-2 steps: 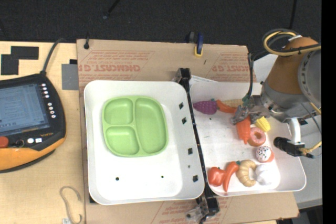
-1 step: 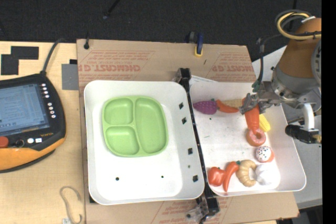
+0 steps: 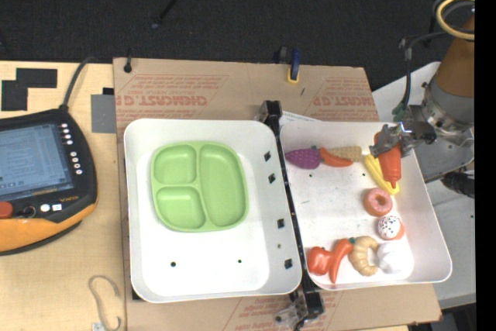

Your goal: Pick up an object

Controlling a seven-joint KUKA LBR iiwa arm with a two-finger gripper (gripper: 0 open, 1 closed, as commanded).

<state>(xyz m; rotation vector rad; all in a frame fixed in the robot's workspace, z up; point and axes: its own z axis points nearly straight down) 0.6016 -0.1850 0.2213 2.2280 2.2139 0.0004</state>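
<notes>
Right bin [image 3: 434,244] — gripper [image 3: 390,140] half-hidden, blurred

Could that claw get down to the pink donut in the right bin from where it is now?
Probably yes. The pink donut lies flat in the right bin with bare floor on its left, apart from the carrot above it and the spotted ball below. The claw hangs near the bin's upper right, with nothing between.

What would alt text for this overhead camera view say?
A robot arm reaches from the right to the far edge of the right bin, which holds toy food; its hand is by a carrot. The left bin holds a green tray.
</notes>
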